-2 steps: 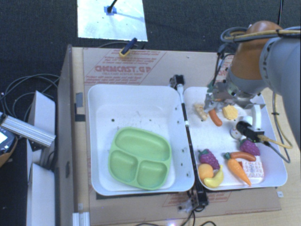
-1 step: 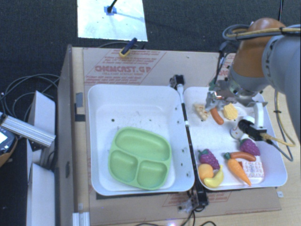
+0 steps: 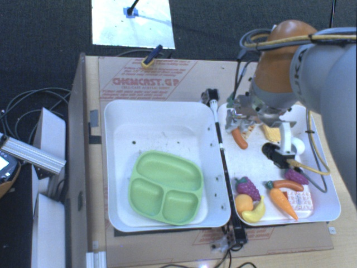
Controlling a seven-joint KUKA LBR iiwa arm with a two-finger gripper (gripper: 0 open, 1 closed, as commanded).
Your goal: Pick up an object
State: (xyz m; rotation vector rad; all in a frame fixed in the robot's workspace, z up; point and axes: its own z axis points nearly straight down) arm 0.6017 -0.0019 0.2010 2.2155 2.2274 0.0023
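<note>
My gripper (image 3: 239, 118) hangs over the far left part of the right bin (image 3: 329, 208), close to the divider. Just below it lies a small orange-red carrot-like piece (image 3: 240, 139), its upper end right under the gripper's tip. I cannot tell whether the gripper touches it. A yellow wedge (image 3: 271, 133) lies to the right of that piece, partly under the wrist.
Near the right bin's front are purple grapes (image 3: 248, 187), an orange fruit (image 3: 243, 202), a banana (image 3: 256, 213), a carrot (image 3: 284, 203), a red sausage-like piece (image 3: 288, 185), a purple eggplant (image 3: 297, 177) and a white-pink box (image 3: 303, 205). The left bin (image 3: 120, 149) holds a green divided plate (image 3: 166, 187).
</note>
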